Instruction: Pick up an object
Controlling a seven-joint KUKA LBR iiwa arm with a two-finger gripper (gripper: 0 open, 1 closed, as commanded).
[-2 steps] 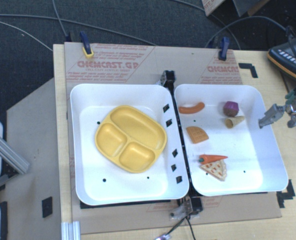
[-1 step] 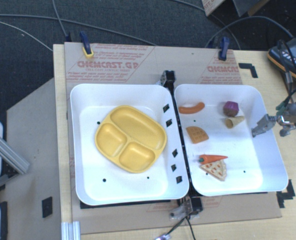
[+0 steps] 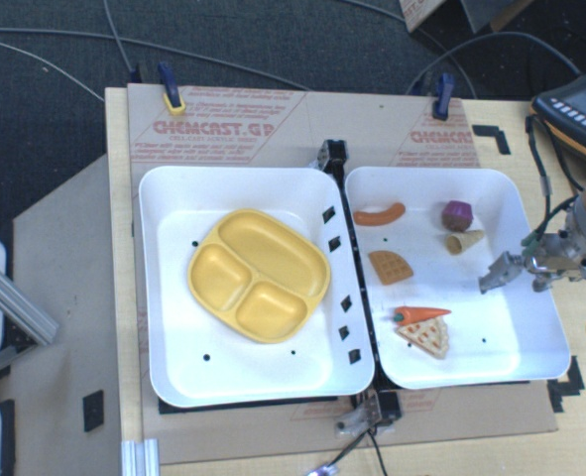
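The right bin [image 3: 530, 365] holds several toy foods: an orange sausage [image 3: 380, 214], a purple piece [image 3: 457, 214], a tan cone-shaped piece [image 3: 462, 241], a brown waffle [image 3: 390, 267], a carrot [image 3: 420, 314] and a tan lattice wedge [image 3: 425, 337]. My gripper [image 3: 519, 278] hangs over the right side of this bin, to the right of the foods and just below the cone-shaped piece. It is open, with nothing between its fingers. One grey finger [image 3: 495, 276] points left and down toward the bin floor.
The left bin [image 3: 164, 365] holds a yellow divided plate [image 3: 260, 275]. A black divider with clips [image 3: 344, 266] runs between the bins. Two clamps [image 3: 173, 89] hold the cardboard at the back. Cables hang beside the arm at the right.
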